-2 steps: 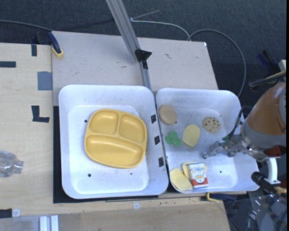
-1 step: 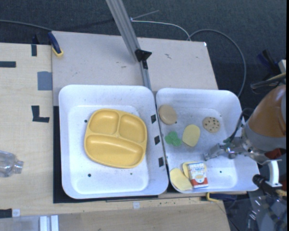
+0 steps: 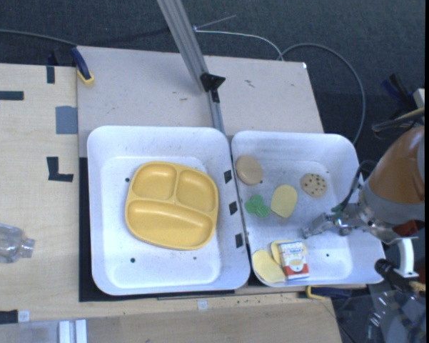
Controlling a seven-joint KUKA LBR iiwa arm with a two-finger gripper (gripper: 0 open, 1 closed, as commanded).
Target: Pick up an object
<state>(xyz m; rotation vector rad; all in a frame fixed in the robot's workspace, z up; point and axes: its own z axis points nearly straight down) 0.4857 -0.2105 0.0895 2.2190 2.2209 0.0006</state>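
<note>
In the right bin (image 3: 342,148) lie the pickable pieces: a tan round (image 3: 248,169), a speckled cookie (image 3: 313,184), a green bit (image 3: 257,206) touching a pale yellow oval (image 3: 284,201), and a small carton (image 3: 293,258) beside a yellow wedge (image 3: 266,266) near the front wall. The gripper (image 3: 321,225) (its grip I cannot tell) hangs over bare floor between cookie and carton. The left bin (image 3: 100,191) holds a yellow divided plate (image 3: 172,205).

A single fixed camera looks down at a slant from above the bench (image 3: 28,163), taking in both white bins (image 3: 100,191) side by side, the arm (image 3: 403,177) entering at right.
</note>
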